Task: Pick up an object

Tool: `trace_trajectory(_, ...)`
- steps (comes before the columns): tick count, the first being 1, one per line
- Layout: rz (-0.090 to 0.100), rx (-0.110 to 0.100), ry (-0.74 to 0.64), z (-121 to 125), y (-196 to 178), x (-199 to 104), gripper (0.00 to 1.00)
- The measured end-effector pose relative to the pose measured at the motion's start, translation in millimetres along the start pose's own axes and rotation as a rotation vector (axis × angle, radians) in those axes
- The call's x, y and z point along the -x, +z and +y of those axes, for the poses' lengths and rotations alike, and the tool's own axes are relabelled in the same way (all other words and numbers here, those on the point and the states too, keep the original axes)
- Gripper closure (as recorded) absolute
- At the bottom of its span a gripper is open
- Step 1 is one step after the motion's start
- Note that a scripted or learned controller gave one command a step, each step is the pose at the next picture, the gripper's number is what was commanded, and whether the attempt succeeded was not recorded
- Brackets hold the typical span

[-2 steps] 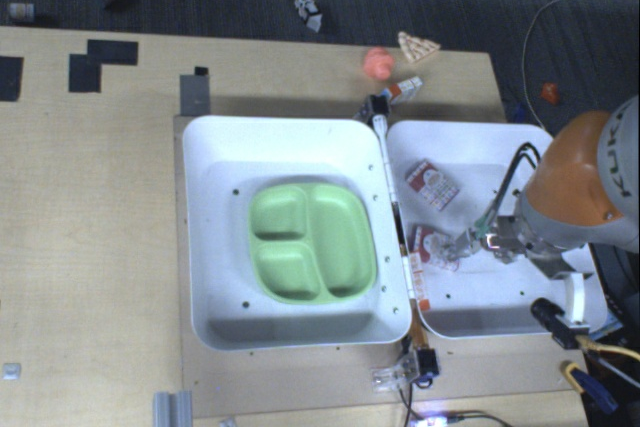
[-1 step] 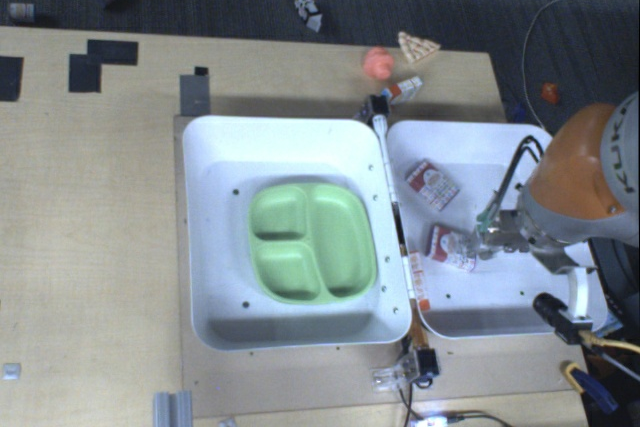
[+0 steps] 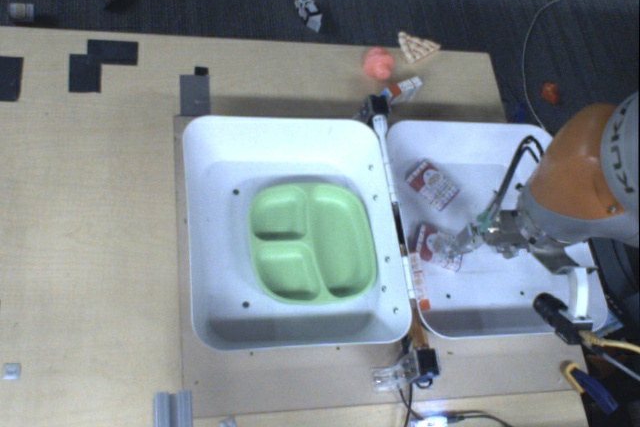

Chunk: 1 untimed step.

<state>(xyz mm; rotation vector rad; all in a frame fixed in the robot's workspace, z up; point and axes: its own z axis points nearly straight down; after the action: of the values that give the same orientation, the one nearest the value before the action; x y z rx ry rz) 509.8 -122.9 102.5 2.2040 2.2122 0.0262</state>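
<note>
In the right bin lie two small red-and-white packets. One packet rests flat near the bin's far left part. The other, a crinkled packet, lies by the bin's left wall. My gripper is low in this bin, its tip right at the crinkled packet's right edge. The view is too small to show whether it touches the packet. The grey arm with its orange band reaches in from the right.
A green divided plate lies in the left bin. Beyond the bins, on the bench's far edge, are a pink ball, a tan wedge and a small tube.
</note>
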Motion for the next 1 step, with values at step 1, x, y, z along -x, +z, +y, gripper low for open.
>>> trace_trajectory(1, 0.000, -0.009, -0.001, 110.4, 14.9, -18.8, 0.00)
